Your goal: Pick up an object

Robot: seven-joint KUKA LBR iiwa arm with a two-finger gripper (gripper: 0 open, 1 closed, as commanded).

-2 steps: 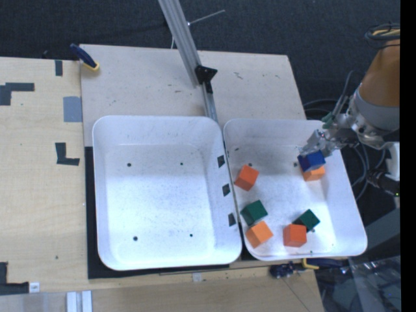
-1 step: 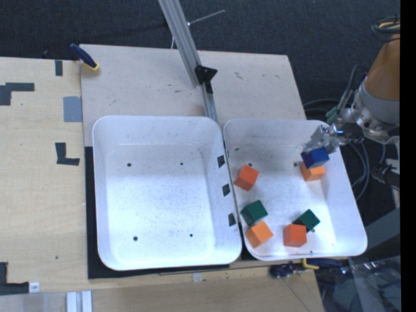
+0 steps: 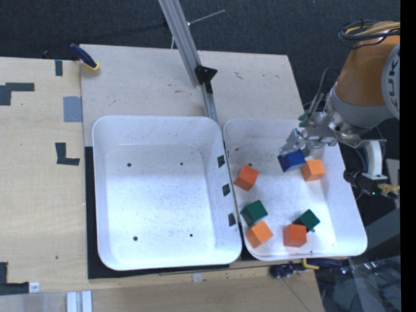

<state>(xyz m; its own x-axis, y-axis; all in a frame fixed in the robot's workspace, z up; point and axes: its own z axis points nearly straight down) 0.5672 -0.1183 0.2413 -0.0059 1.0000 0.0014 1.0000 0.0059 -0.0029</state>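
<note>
Gripper low in the right bin, blue block right at its tip.

The grey two-finger gripper [image 3: 300, 145] sits over the right-hand shallow white bin [image 3: 338, 229], and the small blue cube [image 3: 292, 160] lies directly below and touching its tip, tilted, with a small orange cube [image 3: 313, 169] just beside it on the right. Whether the block is pinched or merely under the tip cannot be told. Judged from this, any lift depends on the blue cube sitting squarely in line with the gripper.
</note>
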